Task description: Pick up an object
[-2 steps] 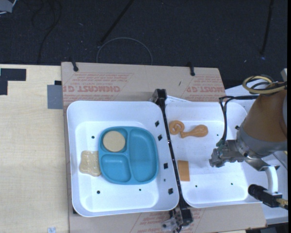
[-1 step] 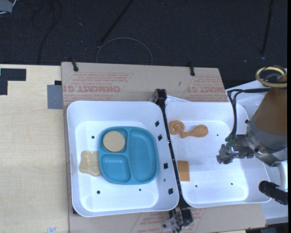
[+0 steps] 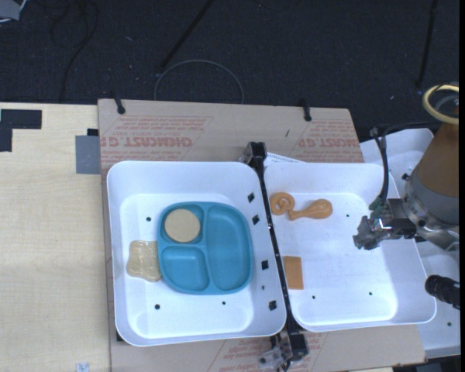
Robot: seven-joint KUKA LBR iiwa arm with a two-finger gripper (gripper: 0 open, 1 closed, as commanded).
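The likeliest thing to pick is the tan, curly-ended toy (image 3: 301, 208) lying flat in the far part of the right bin (image 3: 337, 316), near the divider between the two bins. It looks soft and rubbery: a coiled loop at its left end, a thin neck, and a rounder lobe at its right. Nearer in the same bin, hard against the divider, lies a flat orange-brown square (image 3: 293, 272), thin like a card or a slice.

The hand (image 3: 370, 233) sits at the right side of this bin, well apart from both things and low over the white floor — it holds nothing. It shows as a dark, blurred cluster, and I cannot tell whether it is apart or together.

What could go wrong: the curly toy is low and narrow at its neck, so a grasp there may slip off or close on air, and a soft body may squash and spring free. The flat square offers almost no edge to pinch and lies so close to the bin wall that the hand may strike the rim — a poor choice.

In the left bin (image 3: 132, 324) a blue plastic tray (image 3: 217, 263) with three compartments rests smooth and glossy, with a round tan disc (image 3: 181, 225) in its far-left compartment. A pale, lumpy, spongy-looking piece (image 3: 143, 260) touches the tray's left edge. Both bins sit on brown cardboard (image 3: 217, 134) over a pale wooden tabletop (image 3: 39, 231).
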